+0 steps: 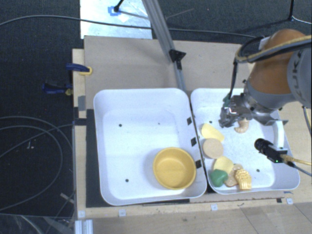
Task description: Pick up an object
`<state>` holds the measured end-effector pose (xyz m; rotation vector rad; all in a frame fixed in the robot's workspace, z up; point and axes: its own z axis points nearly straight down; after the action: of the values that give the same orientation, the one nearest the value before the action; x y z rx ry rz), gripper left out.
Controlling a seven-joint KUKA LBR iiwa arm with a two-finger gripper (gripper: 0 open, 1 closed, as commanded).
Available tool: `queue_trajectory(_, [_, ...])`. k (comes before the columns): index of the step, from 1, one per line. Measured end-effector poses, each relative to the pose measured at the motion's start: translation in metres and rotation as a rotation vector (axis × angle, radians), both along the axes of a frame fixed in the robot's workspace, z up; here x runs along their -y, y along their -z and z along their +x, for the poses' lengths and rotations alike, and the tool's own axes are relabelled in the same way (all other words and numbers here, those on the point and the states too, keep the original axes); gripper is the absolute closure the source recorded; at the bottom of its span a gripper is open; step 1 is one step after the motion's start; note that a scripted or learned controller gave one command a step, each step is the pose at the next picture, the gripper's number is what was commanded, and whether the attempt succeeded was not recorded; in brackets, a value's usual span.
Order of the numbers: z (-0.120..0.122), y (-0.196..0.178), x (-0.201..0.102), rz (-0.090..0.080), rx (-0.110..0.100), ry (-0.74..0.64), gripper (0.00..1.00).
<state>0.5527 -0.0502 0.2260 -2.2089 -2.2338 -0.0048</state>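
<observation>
Two white bins [146, 99] share the worktop as the end effector [229, 117], grip state unclear, hovers beside a tan object [241, 126] it may merely nudge aside.

The two bins [146, 101] look like smooth white plastic. The yellow bowl [174, 167] looks like shiny plastic. The bench [126, 62] looks like dull brown board.

No legible text, label, brand, number or sign anywhere.
</observation>
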Motion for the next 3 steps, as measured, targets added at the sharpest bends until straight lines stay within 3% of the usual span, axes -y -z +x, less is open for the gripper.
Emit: queue_trajectory(3, [-0.046,-0.007,-0.150,0.001,-0.003,0.000,1.00])
